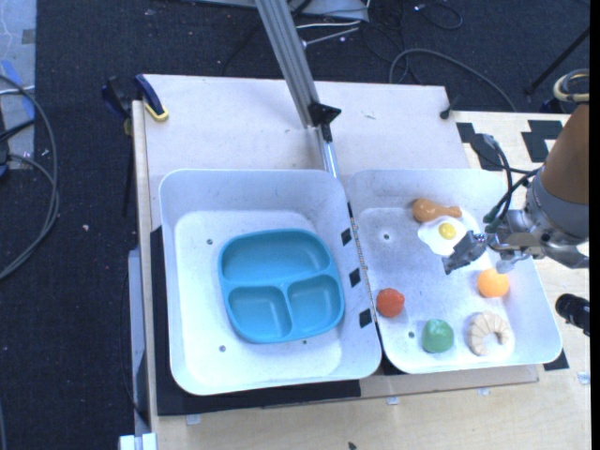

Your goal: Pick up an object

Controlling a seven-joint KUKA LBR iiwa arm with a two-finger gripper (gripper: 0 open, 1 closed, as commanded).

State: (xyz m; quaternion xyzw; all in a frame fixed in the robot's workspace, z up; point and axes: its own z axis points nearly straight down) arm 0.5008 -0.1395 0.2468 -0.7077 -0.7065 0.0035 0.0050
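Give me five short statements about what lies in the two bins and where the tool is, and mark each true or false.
1. The blue tray lies in the left bin. True.
2. The fried egg lies in the left bin. False: it lies in the right bin.
3. The tool is over the right bin, beside the fried egg. True.
4. The green object sits on the blue tray. False: it lies in the right bin, beside the shrimp.
5. The red object lies near the right bin's left edge. True.

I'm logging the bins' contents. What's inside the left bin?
The left bin holds one blue tray with three compartments, nothing in them. Whatever lies under the tray is covered.
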